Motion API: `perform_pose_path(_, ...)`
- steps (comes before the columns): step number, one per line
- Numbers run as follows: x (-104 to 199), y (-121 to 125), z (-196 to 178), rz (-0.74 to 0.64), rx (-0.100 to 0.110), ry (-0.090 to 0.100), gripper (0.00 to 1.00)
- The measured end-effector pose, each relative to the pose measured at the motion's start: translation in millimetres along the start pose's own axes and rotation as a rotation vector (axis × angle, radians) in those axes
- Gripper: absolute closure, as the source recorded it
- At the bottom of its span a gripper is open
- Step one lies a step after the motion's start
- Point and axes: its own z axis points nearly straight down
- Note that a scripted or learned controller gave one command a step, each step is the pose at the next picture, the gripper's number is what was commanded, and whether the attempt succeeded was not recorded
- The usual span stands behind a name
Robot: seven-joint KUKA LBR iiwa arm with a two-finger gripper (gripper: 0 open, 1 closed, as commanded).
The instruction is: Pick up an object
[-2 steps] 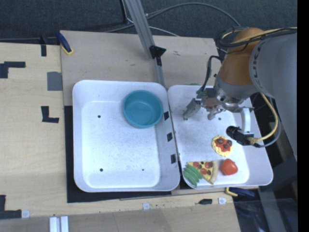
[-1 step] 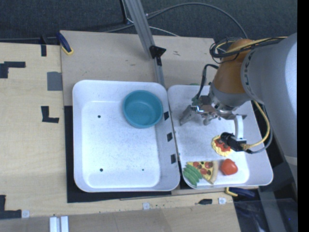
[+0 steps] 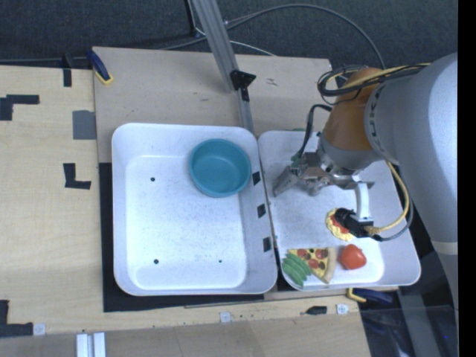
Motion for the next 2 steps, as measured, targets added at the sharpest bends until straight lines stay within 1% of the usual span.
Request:
perform_pose_path(1,0,0,-11,0.000,-0.001,-0.001,1.00)
perform_pose_path(2,3,-3,-54,0.000,-0.002,0.000,1.00)
